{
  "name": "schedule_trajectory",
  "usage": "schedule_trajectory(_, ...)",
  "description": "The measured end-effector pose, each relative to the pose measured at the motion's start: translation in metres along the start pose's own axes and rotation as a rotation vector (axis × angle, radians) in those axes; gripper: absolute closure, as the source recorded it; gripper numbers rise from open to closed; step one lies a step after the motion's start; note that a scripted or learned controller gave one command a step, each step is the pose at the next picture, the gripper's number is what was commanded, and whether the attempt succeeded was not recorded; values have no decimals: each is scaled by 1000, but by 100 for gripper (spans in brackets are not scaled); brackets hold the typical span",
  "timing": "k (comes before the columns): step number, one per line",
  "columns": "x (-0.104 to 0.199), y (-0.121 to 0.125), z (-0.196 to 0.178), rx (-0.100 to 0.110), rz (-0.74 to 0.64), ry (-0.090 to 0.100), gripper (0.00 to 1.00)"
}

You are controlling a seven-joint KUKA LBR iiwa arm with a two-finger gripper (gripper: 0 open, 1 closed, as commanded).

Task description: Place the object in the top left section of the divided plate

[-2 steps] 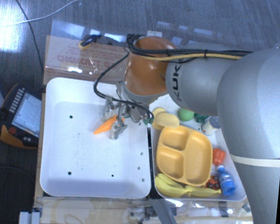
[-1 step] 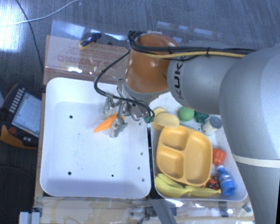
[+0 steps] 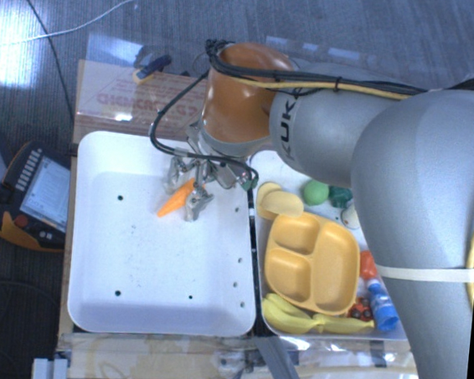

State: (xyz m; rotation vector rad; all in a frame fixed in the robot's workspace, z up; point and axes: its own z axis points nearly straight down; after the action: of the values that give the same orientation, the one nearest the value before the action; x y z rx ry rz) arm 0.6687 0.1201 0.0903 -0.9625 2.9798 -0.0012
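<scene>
1. The carrot (image 3: 173, 200), orange and slender, lies in the left bin (image 3: 99, 296), in its upper half, well apart from the divided plate (image 3: 312, 264) in the right bin (image 3: 260, 229).
2. Its long axis runs slantwise, lower-left to upper-right; the upper end sits by the gripper (image 3: 193, 195).
3. The fingers hang just right of and over that upper end. Whether they pinch it, I cannot tell.
4. Judgement: the plate's top left section lies rightward, across the wall between the bins.
</scene>
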Motion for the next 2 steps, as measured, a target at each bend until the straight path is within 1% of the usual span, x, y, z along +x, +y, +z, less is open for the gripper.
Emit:
schedule_trajectory(1,-30,36,1,2,-244,-2,100)
schedule_trajectory(2,-22,72,0,1,-462,-1,100)
